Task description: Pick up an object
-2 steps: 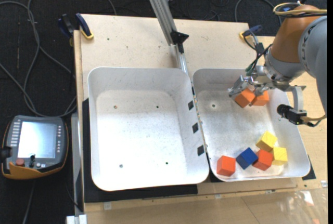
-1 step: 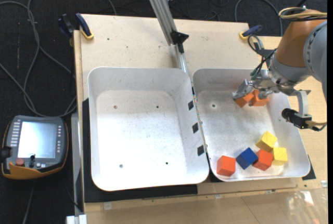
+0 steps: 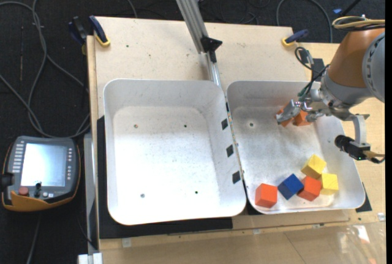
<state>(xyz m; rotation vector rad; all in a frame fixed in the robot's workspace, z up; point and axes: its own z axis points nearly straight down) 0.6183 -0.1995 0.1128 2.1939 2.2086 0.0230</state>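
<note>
My gripper (image 3: 294, 113) hangs over the upper middle of the right bin (image 3: 260, 146), reaching in from the right. An orange block (image 3: 302, 119) shows between its fingers, with orange visible on both sides of the grey fingertips, so the gripper is shut on it. Loose blocks lie along the right bin's front right corner: an orange cube (image 3: 266, 195), a blue cube (image 3: 291, 186), a red-orange cube (image 3: 310, 188) and two yellow cubes (image 3: 315, 166) (image 3: 329, 182). They are well in front of the gripper and apart from it.
The left bin (image 3: 113, 134) stands beside the right one, their rims meeting at a divider (image 3: 229, 140). A slanted metal rail (image 3: 187, 2) comes down to the bins' back junction. A teach pendant (image 3: 40, 171) lies off the bench at left.
</note>
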